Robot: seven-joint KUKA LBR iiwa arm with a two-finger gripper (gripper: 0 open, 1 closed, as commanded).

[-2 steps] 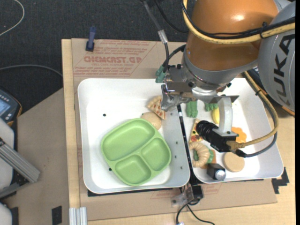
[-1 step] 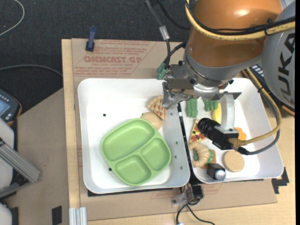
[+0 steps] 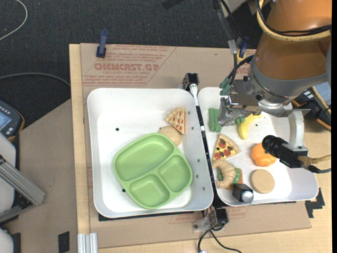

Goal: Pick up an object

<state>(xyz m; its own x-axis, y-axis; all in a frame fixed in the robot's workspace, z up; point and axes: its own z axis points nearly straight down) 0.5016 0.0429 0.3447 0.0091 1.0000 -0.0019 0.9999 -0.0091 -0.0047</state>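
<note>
A: Over the right bin [image 3: 310,191] now, gripper [image 3: 231,112] low at the far left corner, just above the banana [image 3: 244,126].

B: Open or shut? Cannot tell from up here; wrist housing in the way, nothing visibly held.

A: Banana right under it, then. Just left of the banana, a green piece [image 3: 214,119] against the bin wall. Nearer the camera from the banana, a pizza slice [image 3: 225,147], then a pretzel [image 3: 224,173].

B: Right of the banana and a bit nearer, an orange [image 3: 261,156]; beyond that toward the front, a round cookie [image 3: 262,181] and a dark cylinder [image 3: 242,194].

A: Left of it all, past the divider, the green tray [image 3: 152,170] in the left bin [image 3: 100,141], with a second slice [image 3: 177,120].

B: Handling guess on the banana: toy plastic, probably light, stiff, smooth and a touch slippery. Curved too, so likely to roll out of a bad pinch.

A: Best bet: across the narrow middle, jaws square to the curve, not at the tapered ends.

B: Tight quarters though, green piece close alongside; risk of catching both.
</note>
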